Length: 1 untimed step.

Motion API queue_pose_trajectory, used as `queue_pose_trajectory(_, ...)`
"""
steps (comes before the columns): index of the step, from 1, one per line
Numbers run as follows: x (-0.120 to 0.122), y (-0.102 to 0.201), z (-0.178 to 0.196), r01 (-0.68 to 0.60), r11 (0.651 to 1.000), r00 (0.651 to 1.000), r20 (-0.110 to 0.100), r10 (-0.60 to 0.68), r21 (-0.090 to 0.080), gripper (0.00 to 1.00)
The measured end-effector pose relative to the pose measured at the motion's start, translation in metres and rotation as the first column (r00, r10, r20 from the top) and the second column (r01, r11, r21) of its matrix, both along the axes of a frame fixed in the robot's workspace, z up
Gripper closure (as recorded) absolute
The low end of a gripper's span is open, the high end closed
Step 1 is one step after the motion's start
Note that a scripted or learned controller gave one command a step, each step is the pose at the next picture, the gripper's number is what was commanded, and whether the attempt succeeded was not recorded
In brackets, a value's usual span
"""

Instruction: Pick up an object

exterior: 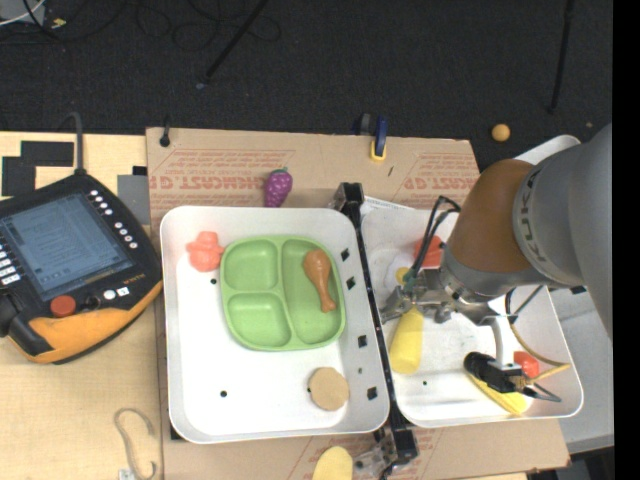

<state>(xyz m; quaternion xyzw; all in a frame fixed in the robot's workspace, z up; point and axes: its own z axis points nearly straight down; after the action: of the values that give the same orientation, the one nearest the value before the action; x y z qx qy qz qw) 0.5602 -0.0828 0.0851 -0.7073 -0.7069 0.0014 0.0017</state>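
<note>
Reaching in from the right, the grey arm bends its wrist low over the right bin [560, 368], the claw [418, 303] just above the yellow object [406, 343]. That object lies in the right bin hard against the divider, its long axis running roughly up and down the view, directly below and slightly left of the claw. Whether the claw is spread or closed I cannot tell; the wrist hides it. A short drop, aligned across the narrow width, looks like what comes next.
</note>
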Motion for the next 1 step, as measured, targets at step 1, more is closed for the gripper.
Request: queue_pose_trajectory(1,-0.0004,-0.0018,0.0117,0.008,1.0,1.0,-0.001,-0.008,0.002,1.0)
